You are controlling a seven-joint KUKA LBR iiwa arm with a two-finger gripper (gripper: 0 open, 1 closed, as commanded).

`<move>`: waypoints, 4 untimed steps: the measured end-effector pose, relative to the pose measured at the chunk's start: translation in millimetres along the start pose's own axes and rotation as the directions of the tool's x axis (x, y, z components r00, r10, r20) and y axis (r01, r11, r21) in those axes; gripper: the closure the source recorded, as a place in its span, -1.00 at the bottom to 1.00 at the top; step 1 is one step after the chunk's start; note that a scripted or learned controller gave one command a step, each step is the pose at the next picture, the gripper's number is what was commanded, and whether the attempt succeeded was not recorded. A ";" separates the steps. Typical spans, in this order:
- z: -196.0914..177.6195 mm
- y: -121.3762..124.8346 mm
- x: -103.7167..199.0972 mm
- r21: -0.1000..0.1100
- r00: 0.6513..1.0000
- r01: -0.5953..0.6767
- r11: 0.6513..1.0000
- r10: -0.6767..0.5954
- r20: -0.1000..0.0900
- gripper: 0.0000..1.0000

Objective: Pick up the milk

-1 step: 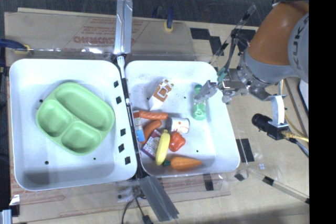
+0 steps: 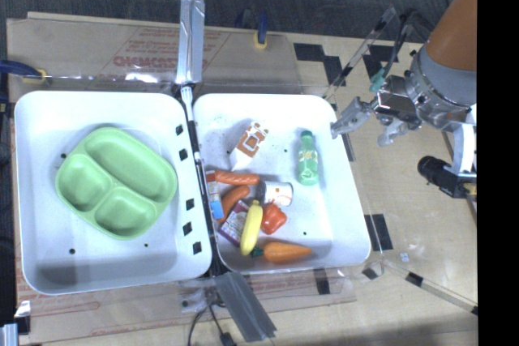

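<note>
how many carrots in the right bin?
2. One carrot lies at the right bin's near edge; another carrot sits mid-pile, left of the banana. More may be hidden beneath.

Bench [image 2: 422, 198] was tan, with cardboard [image 2: 122, 44] laid across its back-left part. 2 white bins sat on it side by side, touching at a clipped seam: left bin [image 2: 32, 174], right bin [image 2: 345, 207]. Black tape marks [image 2: 312, 54] were stuck on the bench behind the right bin, more [image 2: 377, 232] at its right edge. A thin cable [image 2: 438, 288] ran over the front-right corner.
</note>
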State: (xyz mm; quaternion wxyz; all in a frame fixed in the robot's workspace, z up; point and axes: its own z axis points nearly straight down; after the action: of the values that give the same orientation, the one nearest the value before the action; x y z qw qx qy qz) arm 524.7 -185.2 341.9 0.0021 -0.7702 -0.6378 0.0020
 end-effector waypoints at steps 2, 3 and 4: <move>249.9 -55.6 48.8 -0.005 0.984 0.180 0.984 -0.180 -0.001 -1.00; 249.5 -60.0 81.6 -0.010 0.908 0.420 0.908 -0.420 0.005 -1.00; 128.9 -22.3 109.6 0.000 0.655 0.756 0.655 -0.756 0.001 -1.00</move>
State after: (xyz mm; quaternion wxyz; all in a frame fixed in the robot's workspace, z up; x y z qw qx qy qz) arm 522.5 -73.3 213.1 0.0023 -0.4355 -0.9002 0.0013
